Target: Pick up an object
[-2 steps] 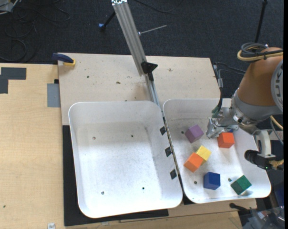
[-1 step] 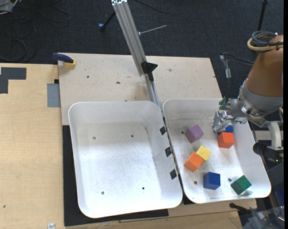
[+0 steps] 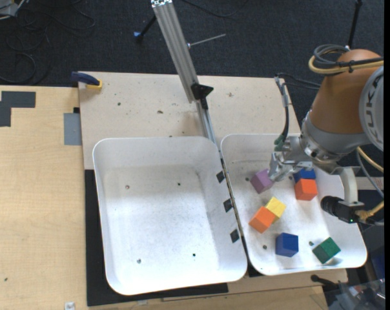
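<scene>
Camera view: the gripper (image 3: 280,168) is low inside the right bin (image 3: 350,258), toward that bin's far left part, with its fingertips touching or just beside the purple block (image 3: 261,181). Whether the fingers are apart or closed cannot be told, since the wrist housing and cabling cover them, and no block can be seen between them. Judged from this, the pick is not yet done: nothing is lifted, and the grasp and the raise remain. Candidate objects all rest on the right bin's floor: an orange-red block (image 3: 305,189) just beside the gripper toward the right wall, with a blue block (image 3: 306,174) touching it on the far side; a yellow block (image 3: 276,206) and an orange block (image 3: 262,219) touching each other near the bin's middle; a second blue block (image 3: 287,244) by the near edge; a green block (image 3: 326,249) at the near right corner. The left bin (image 3: 111,157) carries specks on its floor. Markings: large letters on the arm's grey casing at the right edge are cut off (they appear to read "UK", partial); a chequered tag (image 3: 161,0) tops the slanted aluminium rail (image 3: 179,44); no other legible writing.
</scene>
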`<state>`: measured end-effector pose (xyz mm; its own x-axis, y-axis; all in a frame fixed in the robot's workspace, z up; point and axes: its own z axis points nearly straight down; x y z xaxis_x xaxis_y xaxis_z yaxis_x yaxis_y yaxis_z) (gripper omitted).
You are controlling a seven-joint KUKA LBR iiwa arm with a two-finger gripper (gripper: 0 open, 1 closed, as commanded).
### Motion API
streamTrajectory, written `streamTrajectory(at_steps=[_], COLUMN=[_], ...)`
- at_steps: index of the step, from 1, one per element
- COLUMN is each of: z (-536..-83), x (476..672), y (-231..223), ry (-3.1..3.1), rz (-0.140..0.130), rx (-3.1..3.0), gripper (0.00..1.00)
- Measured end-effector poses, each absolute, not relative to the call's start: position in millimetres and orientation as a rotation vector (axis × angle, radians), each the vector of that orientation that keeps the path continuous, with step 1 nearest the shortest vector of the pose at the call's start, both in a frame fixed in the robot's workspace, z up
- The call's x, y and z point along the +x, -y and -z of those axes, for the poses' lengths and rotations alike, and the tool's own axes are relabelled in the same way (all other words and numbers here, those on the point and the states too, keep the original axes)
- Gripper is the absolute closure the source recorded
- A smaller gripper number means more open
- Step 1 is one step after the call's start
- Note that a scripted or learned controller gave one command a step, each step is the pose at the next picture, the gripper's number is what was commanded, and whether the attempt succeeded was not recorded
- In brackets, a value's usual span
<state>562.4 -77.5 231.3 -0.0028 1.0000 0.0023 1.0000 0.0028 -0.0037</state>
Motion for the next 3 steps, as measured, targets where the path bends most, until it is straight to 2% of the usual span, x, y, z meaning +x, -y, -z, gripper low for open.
streamTrajectory(at_steps=[1, 2, 3], z=[-236.3, -225.6, -236.7], x=[561.2, 550.5, 536.8], y=[23.9, -33.2, -85.9], ry=[2.223, 2.222, 2.224], rz=[-0.001, -0.003, -0.001], rx=[-2.213, -2.213, -2.213], gripper=[1.00, 1.00, 1.00])
